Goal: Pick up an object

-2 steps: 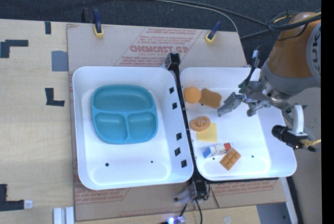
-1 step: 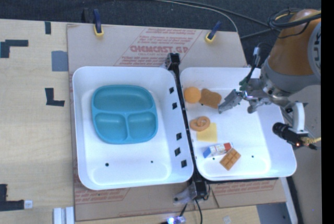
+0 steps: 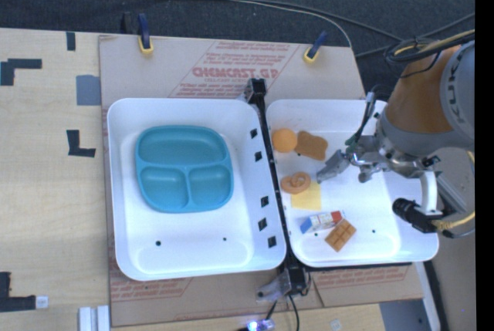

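A: Right, gripper [image 3: 349,166] first. It hangs over the middle of the right bin [image 3: 386,248], fingers spread, one grey finger [image 3: 330,167] reaching toward the food pieces. Nothing sits between them.

B: So the pick is not yet made?

A: Correct. Judged from this frame, the approach is underway at most; closing on an item and lifting are left.

B: Nearest candidates?

A: The swirl cookie [image 3: 296,183] lies just beside the reaching finger, with the yellow square [image 3: 307,198] touching it below. The toast piece [image 3: 312,145] and orange ball [image 3: 284,140] lie a little above.

B: Rest of that bin?

A: A small tube [image 3: 321,221] and a waffle piece [image 3: 340,235] near the front wall.

B: Left bin [image 3: 123,244]?

A: It holds one teal divided plate [image 3: 184,168], its compartments bare.
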